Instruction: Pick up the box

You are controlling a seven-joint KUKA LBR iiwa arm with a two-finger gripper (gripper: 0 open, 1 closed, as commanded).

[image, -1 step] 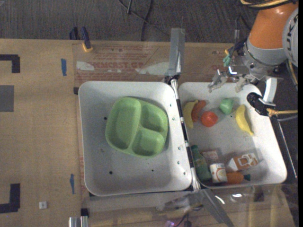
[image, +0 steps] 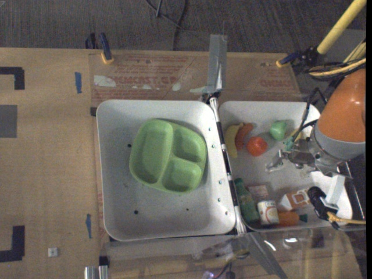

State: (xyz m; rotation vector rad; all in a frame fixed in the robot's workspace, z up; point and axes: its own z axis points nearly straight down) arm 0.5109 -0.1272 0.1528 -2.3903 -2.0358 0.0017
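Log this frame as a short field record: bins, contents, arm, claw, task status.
left bin: holds a green divided plate
right bin: banana, tomato, green pepper, box, can, dark green item by the left wall
arm: over the right bin's right side
claw: above the bin floor, right of the tomato, finger state unclear
box status: lying in the bin, apart from the claw, not picked up

Single fixed camera, mounted above the tan cardboard-covered bench (image: 52, 156), looking down at a slight slant — dark carpet along the far top edge. Both shallow white plastic bins (image: 116, 214) fit in frame, moderately close; the grey arm with orange band (image: 347, 118) enters from the right.
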